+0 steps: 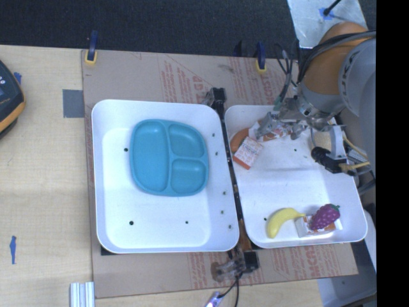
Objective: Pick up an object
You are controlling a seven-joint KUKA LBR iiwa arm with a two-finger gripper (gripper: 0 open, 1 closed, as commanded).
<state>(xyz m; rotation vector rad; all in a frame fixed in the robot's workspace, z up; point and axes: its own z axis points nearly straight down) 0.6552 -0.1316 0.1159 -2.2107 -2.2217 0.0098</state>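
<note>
- Two white bins sit side by side on a brown cardboard sheet; the right bin serves as the reference for every position below.
- The left bin touches the right bin's left wall and holds a blue divided plate lying flat in its upper half.
- The arm, grey with an orange band, stands over the right bin's upper right corner.
- The gripper is low over the right bin's upper edge, among crumpled wrapping. Its fingers are lost in clutter; whether they are spread or closed, or have hold of anything, cannot be told.
- A packet with a white and red label lies in the right bin's upper left corner, just left of the gripper, with something orange showing behind it. Contact with the gripper cannot be confirmed.
- A yellow banana lies in the right bin's lower part, near the front wall.
- A bunch of purple grapes rests on a white card just right of the banana, close to the right bin's lower right corner.
- A black part of the arm's tooling hangs over the right bin's right side.
</note>
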